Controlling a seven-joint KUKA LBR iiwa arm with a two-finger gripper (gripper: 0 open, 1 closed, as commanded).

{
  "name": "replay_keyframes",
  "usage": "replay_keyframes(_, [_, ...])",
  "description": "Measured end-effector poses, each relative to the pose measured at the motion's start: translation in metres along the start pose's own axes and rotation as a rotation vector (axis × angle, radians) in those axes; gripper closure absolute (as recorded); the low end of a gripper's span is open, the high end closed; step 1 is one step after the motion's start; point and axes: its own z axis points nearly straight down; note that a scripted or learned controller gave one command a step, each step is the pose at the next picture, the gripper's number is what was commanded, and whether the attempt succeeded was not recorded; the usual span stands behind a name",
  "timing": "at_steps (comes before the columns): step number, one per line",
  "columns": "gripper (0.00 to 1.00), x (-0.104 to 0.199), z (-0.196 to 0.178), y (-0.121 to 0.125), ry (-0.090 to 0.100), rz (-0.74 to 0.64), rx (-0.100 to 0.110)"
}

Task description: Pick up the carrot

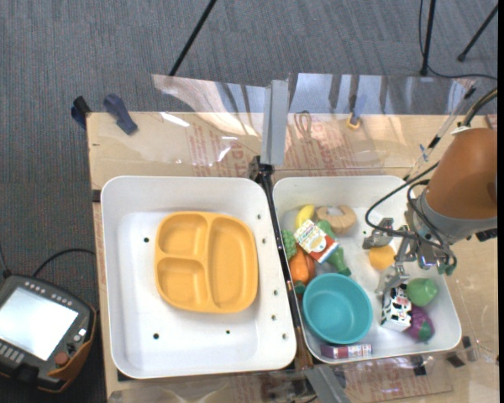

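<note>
grey carpet (67,49) surrounds the wooden bench (193,141); gripper (401,269) state unclear, carrot (300,268) in right bin (378,183).

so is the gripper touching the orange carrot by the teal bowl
Apart. The camera view shows the gripper above the right bin's right half, while the orange carrot lies at its left wall beside the teal bowl.

Single fixed camera above counter (193,141), looking down at slant; both white bins (118,225) in frame, floor beyond; arm (462,175) enters from right.
</note>
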Motion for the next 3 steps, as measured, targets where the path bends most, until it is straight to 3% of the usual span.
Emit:
replay_keyframes(1, [0.0,-0.008,0.0,0.042,0.001,0.036,-0.001])
replay_keyframes(2, [1.0,-0.009,-0.01,0.043,-0.001,0.032,-0.001])
replay_keyframes(3, [1.0,-0.039,-0.082,0.027,-0.008,-0.074,0.003])
